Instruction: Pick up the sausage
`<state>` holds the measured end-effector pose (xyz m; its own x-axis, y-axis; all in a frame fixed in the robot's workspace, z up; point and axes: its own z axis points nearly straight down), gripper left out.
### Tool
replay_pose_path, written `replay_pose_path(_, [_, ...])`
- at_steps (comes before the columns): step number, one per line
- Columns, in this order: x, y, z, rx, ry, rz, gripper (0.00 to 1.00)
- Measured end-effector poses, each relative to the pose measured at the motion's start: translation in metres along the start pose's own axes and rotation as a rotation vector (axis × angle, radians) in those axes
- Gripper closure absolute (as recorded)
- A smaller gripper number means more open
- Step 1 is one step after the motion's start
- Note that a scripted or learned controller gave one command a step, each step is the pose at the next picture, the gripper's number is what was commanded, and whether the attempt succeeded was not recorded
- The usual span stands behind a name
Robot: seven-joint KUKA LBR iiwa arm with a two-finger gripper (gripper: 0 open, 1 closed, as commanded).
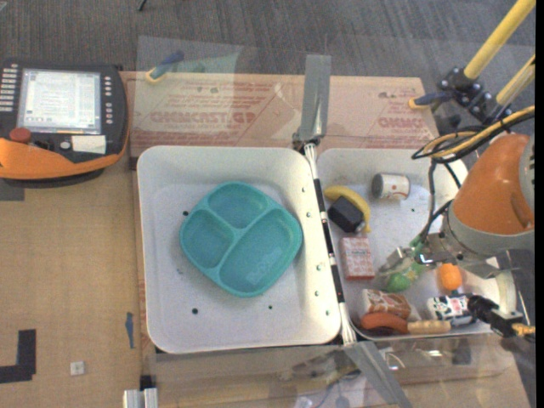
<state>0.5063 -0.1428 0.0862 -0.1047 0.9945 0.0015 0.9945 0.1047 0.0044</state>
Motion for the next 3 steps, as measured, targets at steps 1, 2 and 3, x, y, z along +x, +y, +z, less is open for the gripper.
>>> replay_pose_path(1, [0.038, -0.020, -0.001, -0.003, -0.002, -0.038, 0.00])
replay_pose_path(2, [0.020, -0.024, -0.071, 0.004, -0.001, -0.121, 0.00])
replay_pose_path(3, [0.020, -0.024, -0.071, 0.004, -0.001, -0.121, 0.00])
